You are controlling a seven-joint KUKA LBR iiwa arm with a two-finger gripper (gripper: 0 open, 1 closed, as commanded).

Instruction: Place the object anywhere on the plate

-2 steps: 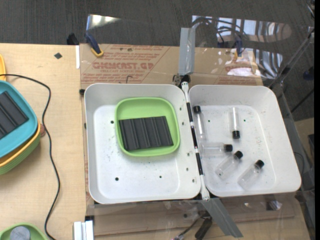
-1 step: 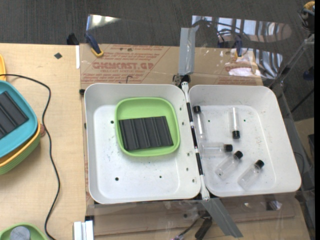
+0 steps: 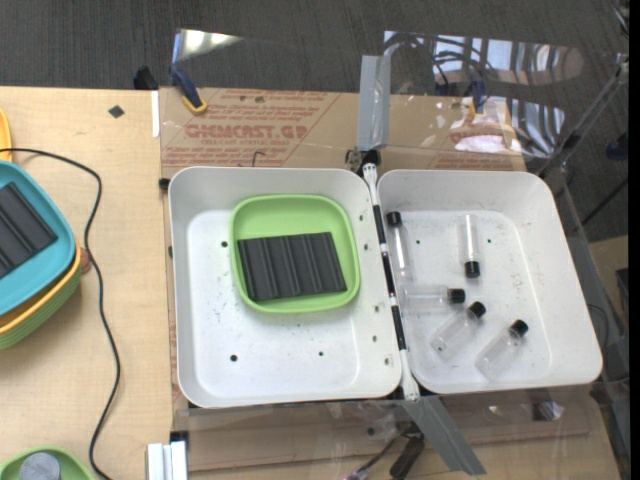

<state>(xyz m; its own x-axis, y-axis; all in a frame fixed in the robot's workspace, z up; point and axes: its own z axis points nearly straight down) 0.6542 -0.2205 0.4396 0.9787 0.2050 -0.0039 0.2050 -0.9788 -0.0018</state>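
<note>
Two shallow white bins sit side by side on the bench: left bin (image 3: 200, 348), right bin (image 3: 560, 268), their inner rims touching along the centre.

Left bin: one green plate (image 3: 250, 218), square with rounded corners, lies flat in the upper middle. A dark ribbed insert (image 3: 292, 265) covers most of the plate's floor, slightly skewed.

Right bin: five clear vials with black caps, all lying down, none on the plate.
- vial 1 (image 3: 398, 250), along the left wall, cap toward the far side.
- vial 2 (image 3: 467, 236), near the middle, cap toward the camera.
- vial 3 (image 3: 428, 295), lying crosswise, cap to the right.
- vial 4 (image 3: 452, 332), diagonal, cap up and right, near vial 3's cap.
- vial 5 (image 3: 498, 350), diagonal, just beside vial 4, near the front wall.

Gripper state: cannot tell.

Surroundings: printed cardboard sheet (image 3: 260, 128) behind the bins; stack of teal and green trays (image 3: 45, 268) at the left edge; black cable (image 3: 103, 298) running across the wooden bench top (image 3: 60, 388).
</note>
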